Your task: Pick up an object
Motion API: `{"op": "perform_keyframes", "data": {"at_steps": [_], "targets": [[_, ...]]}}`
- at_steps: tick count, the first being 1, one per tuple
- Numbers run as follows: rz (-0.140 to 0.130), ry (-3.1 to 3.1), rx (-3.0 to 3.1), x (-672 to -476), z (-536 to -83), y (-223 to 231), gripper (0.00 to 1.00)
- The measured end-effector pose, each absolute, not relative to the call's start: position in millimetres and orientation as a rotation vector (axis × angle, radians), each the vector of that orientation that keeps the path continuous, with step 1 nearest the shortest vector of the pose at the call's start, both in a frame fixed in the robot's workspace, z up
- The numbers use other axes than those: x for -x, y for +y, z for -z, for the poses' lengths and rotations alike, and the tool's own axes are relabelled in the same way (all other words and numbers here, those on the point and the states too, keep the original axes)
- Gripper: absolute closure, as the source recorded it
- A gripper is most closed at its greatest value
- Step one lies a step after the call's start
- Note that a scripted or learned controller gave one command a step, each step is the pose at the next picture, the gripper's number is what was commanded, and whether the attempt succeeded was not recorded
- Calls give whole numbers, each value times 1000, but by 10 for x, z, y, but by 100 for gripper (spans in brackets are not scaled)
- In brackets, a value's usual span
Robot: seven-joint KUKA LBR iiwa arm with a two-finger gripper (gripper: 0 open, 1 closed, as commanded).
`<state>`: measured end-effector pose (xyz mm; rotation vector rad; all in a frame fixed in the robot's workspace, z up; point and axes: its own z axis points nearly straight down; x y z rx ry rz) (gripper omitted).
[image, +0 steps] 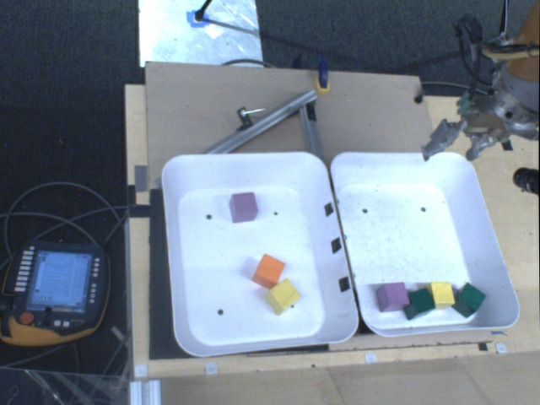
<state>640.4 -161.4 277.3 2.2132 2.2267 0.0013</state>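
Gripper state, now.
Gripper: jaws open, holding nothing, above the far right corner of the right bin.

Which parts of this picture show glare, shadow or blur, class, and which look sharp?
In the camera view, the foil sheet above the bench glares pale; the white bins look bright and evenly lit; the cubes, like the orange cube, cast only faint shadows; the gripper at the right bin's far corner looks slightly soft; the pendant screen looks washed out.

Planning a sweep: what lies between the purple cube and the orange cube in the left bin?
Camera view: bare white floor between purple cube and orange cube.
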Motion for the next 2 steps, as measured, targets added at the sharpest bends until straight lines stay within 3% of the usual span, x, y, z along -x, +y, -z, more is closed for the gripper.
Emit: {"op": "perform_keyframes", "data": {"at_steps": [1, 2], "targets": [[-1, 2226, -2213, -6404, -2774, -1616, 0], [3, 2224, -2219, -6460, -2309, -1688, 0]]}}
